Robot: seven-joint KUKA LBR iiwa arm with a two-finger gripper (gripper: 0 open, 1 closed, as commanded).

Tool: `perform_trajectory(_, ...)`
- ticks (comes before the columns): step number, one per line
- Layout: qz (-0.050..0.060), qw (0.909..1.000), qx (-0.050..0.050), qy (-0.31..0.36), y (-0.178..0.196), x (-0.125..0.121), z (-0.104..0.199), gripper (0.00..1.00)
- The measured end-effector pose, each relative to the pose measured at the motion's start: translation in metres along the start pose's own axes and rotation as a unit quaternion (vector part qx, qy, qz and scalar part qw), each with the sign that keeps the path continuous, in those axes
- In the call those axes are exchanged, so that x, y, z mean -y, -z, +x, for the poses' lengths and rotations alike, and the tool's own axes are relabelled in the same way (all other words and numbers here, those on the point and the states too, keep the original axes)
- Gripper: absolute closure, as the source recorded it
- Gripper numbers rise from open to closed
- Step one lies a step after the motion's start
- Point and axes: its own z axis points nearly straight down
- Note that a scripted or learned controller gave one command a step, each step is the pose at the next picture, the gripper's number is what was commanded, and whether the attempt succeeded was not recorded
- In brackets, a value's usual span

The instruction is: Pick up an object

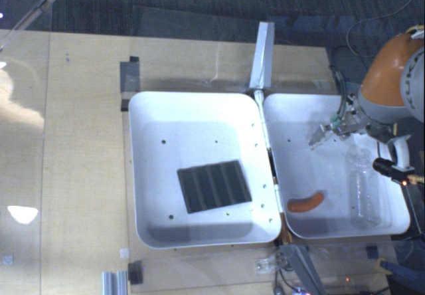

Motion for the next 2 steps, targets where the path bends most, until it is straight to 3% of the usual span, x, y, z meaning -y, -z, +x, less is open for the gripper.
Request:
perform_trajectory(1,0.0,0.9975,0.0,-0.071,-0.008,-0.046,-0.037,0.0)
perform_trajectory(2,-0.001,0.9907,0.0,-0.136,-0.007,0.038,-0.01,0.0)
